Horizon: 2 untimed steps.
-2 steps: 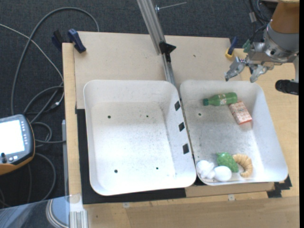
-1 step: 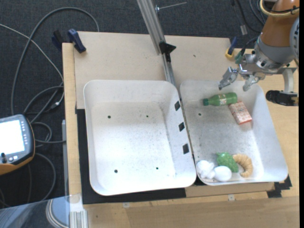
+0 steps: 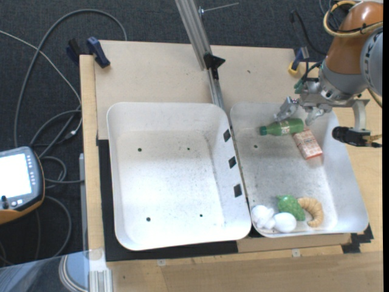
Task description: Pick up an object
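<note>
Surroundings: dark carpet with loose cables around a wooden counter [image 3: 158, 66]; a handheld pendant [image 3: 18, 181] lies at the left edge of the frame.
Left bin [image 3: 121, 126]: white, speckled, left of centre.
Right bin [image 3: 346, 169]: white, touching the left bin along its inner edge.
Green bottle [image 3: 283, 128]: on its side at the top of the right bin, cap toward frame left.
Red-and-white box [image 3: 307, 144]: just right of and below the bottle.
Bottom of right bin: two white balls [image 3: 275, 219], a green lump [image 3: 291, 205], and a tan curved piece [image 3: 312, 210], clustered together.
Arm [image 3: 352, 41]: reaches in from upper right.
Tool [image 3: 301, 106]: just above the bottle, fingers spread apart, nothing between them.
</note>
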### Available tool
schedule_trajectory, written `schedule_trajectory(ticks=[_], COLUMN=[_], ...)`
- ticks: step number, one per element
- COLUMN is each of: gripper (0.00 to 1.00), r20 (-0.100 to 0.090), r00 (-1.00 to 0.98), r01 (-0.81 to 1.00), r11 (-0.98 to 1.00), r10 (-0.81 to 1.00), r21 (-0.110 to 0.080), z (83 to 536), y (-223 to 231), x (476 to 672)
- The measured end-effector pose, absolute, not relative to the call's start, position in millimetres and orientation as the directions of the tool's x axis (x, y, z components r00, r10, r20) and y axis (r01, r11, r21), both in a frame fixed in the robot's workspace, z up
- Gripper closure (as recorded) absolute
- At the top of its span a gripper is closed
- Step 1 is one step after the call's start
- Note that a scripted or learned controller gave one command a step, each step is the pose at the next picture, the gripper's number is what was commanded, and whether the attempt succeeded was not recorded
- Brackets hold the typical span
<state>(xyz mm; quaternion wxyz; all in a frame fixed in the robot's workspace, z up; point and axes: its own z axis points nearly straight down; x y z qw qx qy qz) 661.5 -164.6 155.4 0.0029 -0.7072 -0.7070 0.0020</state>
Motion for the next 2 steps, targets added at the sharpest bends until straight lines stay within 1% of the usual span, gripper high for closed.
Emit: schedule_trajectory(ticks=[1, 2], gripper=[1.00, 1.00], r20=[0.000, -0.002], r00=[-0.001, -0.002], r01=[1.000, 1.000], r11=[0.001, 0.002], r10=[1.000, 1.000], r21=[0.002, 0.009], z=[171.0, 230.6], y=[-164.2, -164.1], x=[663.8, 675.1])
